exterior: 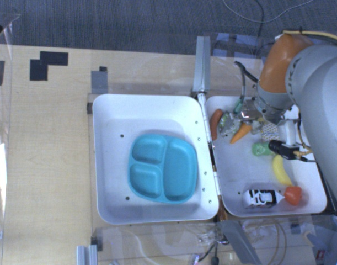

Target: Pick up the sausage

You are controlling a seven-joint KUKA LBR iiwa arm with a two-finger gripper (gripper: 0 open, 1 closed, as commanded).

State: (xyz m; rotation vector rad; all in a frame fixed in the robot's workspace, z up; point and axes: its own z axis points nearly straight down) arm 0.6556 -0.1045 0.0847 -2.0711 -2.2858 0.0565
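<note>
Camera view, right of frame: right bin [317,203], holding the sausage [215,123], reddish-brown, lying along the bin's upper-left wall, just beside a carrot [240,132]. Lower in the bin we list a yellow banana [281,170], a green piece [261,149], a red piece [293,195] and a black-and-white item [261,197]. The pincer [246,114] hangs near the sausage; whether it is released or clenched we cannot tell. Centre: left bin [105,148] with a blue divided plate [162,169]. We judge the sausage light, probably smooth and slippery; best taken across its middle.

No readable text; black-and-white label on bottle [262,197] too blurred to read.
</note>
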